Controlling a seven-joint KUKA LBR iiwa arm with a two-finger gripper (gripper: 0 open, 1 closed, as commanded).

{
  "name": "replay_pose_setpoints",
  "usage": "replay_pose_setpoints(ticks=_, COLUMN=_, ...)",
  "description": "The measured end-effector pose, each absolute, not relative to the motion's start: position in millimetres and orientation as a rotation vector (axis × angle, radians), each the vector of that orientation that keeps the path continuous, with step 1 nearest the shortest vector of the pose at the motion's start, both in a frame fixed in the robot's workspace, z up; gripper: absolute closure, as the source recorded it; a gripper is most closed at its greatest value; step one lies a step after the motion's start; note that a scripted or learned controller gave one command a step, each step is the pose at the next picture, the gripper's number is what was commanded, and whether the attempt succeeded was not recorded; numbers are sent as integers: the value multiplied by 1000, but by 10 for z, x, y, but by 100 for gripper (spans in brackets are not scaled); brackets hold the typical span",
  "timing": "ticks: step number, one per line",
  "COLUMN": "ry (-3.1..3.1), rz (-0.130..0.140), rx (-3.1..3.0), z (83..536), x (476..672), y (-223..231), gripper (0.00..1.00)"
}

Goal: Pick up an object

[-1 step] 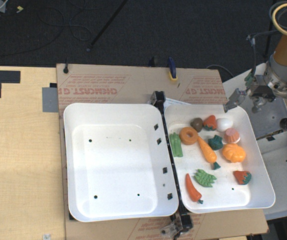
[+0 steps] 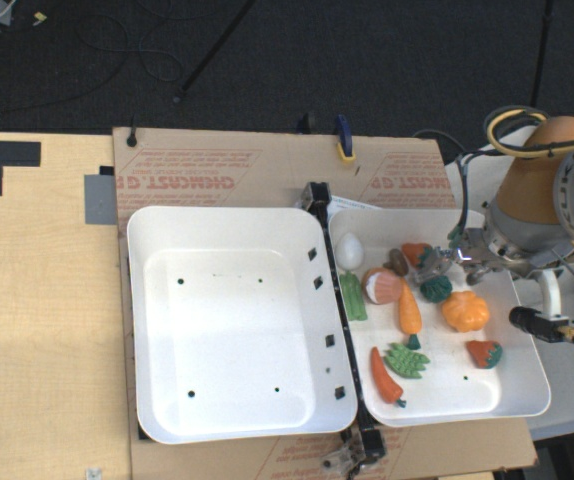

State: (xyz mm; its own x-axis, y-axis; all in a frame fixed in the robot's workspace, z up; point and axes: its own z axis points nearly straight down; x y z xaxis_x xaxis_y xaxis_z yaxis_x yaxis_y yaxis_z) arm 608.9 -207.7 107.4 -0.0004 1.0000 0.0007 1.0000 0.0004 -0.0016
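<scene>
Nothing looks picked yet: the toy foods lie in the right bin (image 2: pixel 527 393), right of centre in the frame. The gripper (image 2: pixel 454 260) sits low by a dark green piece (image 2: pixel 435 289); whether its claw is apart or together I cannot tell. Glossy moulded plastic shows: a lumpy orange fruit (image 2: pixel 465 311), a tapered carrot (image 2: pixel 409 309), a smooth white egg (image 2: pixel 350 252).
</scene>
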Motion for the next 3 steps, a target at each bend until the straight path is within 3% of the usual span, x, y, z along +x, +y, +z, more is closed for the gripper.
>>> replay_pose_setpoints(ticks=1, ry=-2217, rz=2, rx=-2221, z=1159, x=6085, y=-2091, gripper=100)
replay_pose_setpoints(ticks=2, ry=-2228, rz=-3, rx=-2214, z=1409, x=6354, y=-1382, gripper=100)
replay_pose_setpoints(ticks=3, ry=-2225, rz=-1, rx=-2217, z=1895, x=6433, y=-732, gripper=100)
